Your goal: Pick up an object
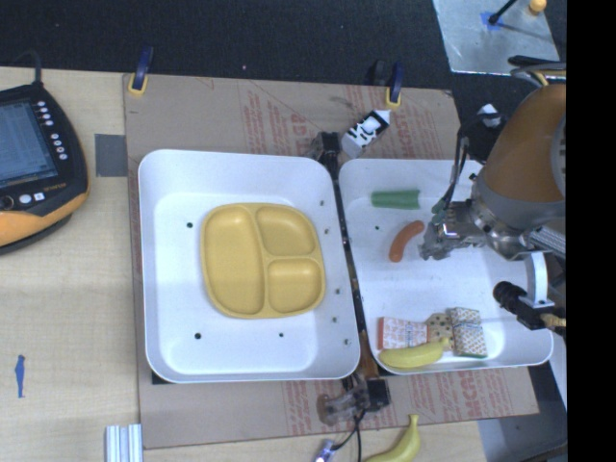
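Nearest the lens: a yellow plastic banana (pixel 398 444) on the brown cardboard sheet (pixel 241 114) at the front edge of the desk (pixel 58 335). Second yellow banana (pixel 412 356) inside the right white bin (pixel 500 287), front edge, touching a red-and-white snack packet (pixel 402 332) and a pale checkered packet (pixel 460 330). Orange-red sausage-shaped toy (pixel 405 240) mid-bin, tilted; green cylindrical stick (pixel 396 198) behind it, near the back wall. Jaws (pixel 435 242) low over the right bin, just right of the sausage, not touching it as far as visible. Spread or pressed together: cannot tell, too dark and small. Left white bin (pixel 164 258) holds a yellow three-compartment plastic tray (pixel 262 259), centred. Black-and-orange teach pendant (pixel 34 166) on the desk, far left.
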You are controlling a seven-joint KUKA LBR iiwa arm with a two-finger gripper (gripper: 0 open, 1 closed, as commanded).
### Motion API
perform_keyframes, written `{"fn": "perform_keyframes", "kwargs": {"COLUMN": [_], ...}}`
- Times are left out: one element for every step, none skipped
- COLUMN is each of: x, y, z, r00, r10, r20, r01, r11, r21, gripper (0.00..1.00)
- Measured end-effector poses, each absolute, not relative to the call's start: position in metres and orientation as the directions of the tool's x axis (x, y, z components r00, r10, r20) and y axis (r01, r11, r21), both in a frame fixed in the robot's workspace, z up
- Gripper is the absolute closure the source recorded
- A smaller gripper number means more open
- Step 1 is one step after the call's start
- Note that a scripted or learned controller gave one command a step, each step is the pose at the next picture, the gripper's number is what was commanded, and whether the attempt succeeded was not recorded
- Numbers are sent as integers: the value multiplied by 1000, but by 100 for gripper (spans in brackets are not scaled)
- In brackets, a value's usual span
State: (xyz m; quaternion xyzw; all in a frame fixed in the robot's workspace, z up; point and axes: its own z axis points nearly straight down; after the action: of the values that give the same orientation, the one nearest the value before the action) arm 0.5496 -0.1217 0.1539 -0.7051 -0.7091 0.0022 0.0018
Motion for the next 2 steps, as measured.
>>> {"fn": "perform_keyframes", "kwargs": {"x": [641, 574], "y": [-150, -152], "z": [123, 91], "r00": [-4, -6], "r10": [1000, 1000], "r20": [0, 0], "r01": [1000, 1000], "r11": [4, 6], "r21": [-3, -6], "gripper": [100, 100]}}
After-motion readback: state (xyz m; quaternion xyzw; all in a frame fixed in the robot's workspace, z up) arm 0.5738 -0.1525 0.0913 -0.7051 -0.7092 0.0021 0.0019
